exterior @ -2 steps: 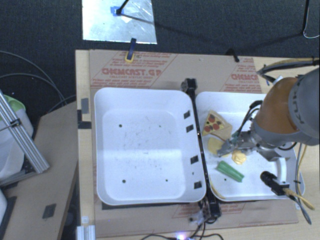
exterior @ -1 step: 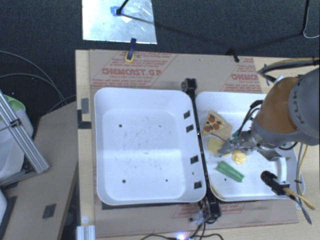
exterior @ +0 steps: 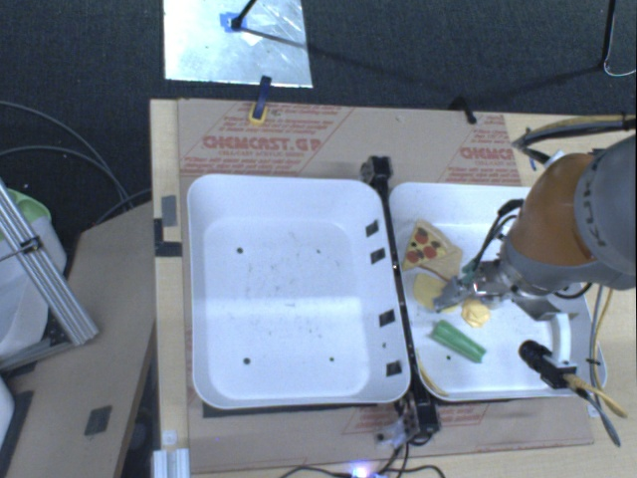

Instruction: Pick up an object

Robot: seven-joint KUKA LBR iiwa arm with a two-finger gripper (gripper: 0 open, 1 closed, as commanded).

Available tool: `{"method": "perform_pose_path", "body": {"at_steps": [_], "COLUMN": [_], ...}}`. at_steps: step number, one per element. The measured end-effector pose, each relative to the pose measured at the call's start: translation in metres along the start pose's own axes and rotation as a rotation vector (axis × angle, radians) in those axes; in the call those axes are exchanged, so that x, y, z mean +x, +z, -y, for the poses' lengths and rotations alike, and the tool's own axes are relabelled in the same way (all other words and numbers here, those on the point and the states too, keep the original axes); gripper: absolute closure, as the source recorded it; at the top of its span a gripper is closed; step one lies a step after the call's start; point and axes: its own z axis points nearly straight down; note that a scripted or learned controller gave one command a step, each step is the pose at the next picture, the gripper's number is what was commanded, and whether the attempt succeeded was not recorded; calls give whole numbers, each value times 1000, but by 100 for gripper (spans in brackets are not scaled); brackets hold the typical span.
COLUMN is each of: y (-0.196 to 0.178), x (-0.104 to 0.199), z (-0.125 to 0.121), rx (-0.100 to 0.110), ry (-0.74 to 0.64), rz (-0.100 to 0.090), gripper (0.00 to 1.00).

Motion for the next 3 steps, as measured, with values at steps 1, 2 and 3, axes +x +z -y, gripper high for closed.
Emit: {"method": "perform_pose_path", "body": {"at_steps": [1, 2, 3], "y": [1, -10, -134], "x": [18, 18, 79], "z": [33, 30, 1], "rx": [5, -1, -13], "ry": [1, 0, -12], "rz": [-2, -1, -2], "gripper": [0, 100, 100]}}
